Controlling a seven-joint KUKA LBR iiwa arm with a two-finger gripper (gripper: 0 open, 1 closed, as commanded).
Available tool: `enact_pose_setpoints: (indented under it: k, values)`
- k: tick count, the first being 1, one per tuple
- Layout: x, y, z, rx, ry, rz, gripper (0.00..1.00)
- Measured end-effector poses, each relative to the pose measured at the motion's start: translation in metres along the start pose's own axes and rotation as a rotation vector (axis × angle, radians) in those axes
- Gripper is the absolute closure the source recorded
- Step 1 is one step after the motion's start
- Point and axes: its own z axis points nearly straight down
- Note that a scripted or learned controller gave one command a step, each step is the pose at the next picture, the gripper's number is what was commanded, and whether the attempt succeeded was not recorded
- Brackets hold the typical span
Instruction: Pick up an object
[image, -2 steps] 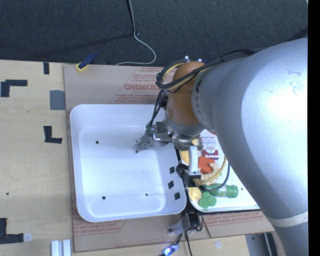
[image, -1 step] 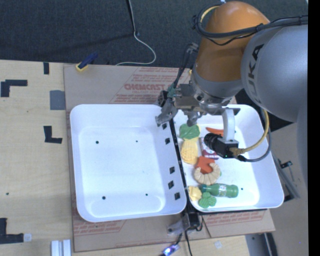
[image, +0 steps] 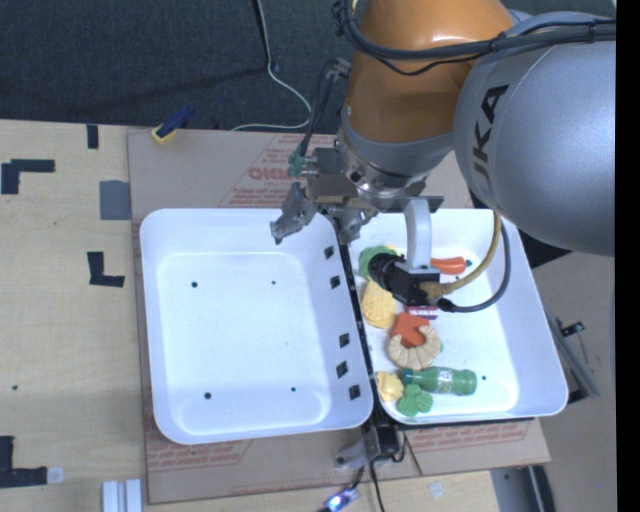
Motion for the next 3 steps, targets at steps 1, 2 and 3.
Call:
enact_pose_setpoints:
  k: [1,2,3]
  values:
    - [0.082,-0.005,-0.014,0.004,-0.001,-0.001,1.0]
    - [0.098,-0.035,-0.11,-0.004,0.002,0.004,1.0]
    - [0.096,-0.008,-0.168,-0.002,-0.002,0.008,1.0]
